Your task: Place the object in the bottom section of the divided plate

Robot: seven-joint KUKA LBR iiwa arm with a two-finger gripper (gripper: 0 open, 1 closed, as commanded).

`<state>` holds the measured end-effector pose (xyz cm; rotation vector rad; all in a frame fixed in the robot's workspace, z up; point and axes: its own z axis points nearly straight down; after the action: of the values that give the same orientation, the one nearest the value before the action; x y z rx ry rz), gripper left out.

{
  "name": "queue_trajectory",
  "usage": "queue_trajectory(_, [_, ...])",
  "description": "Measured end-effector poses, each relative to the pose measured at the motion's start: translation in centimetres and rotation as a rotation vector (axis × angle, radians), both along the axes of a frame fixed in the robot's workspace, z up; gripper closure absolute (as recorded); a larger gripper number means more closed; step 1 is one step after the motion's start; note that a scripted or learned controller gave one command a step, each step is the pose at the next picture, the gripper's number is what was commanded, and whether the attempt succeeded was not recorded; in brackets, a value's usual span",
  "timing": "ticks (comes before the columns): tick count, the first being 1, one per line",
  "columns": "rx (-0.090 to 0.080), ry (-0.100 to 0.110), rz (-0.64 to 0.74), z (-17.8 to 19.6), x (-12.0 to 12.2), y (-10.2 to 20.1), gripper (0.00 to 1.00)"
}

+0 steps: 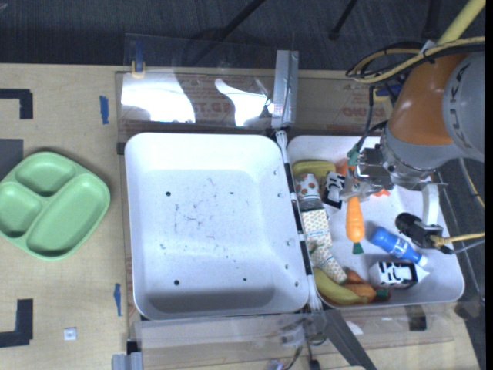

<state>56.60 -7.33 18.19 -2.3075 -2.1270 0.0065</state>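
Over on the right, the arm (435,106) bends down into the right bin (443,272), its gripper (362,177) just above an upright carrot (354,220); its grip I cannot tell. Far left on the desk (77,299) sits the green divided plate (50,204). No lettering is readable.

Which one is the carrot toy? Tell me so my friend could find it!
Look in the right white bin, the one crowded with toys. Near its middle, just below the gripper, lies the carrot: a small orange cone pointing downward, unlike the yellow bananas or the blue bottle beside it.
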Motion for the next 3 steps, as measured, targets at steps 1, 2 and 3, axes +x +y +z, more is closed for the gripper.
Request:
queue_trajectory(1, [0.002,0.002,0.095,0.0,-2.2,-0.3,1.00])
queue_trajectory(2, [-0.003,-0.001,-0.399,0.0,-8.7,5.6,1.00])
queue_trajectory(3, [-0.002,0.000,-0.141,6.9,-7.0,11.6,1.00])
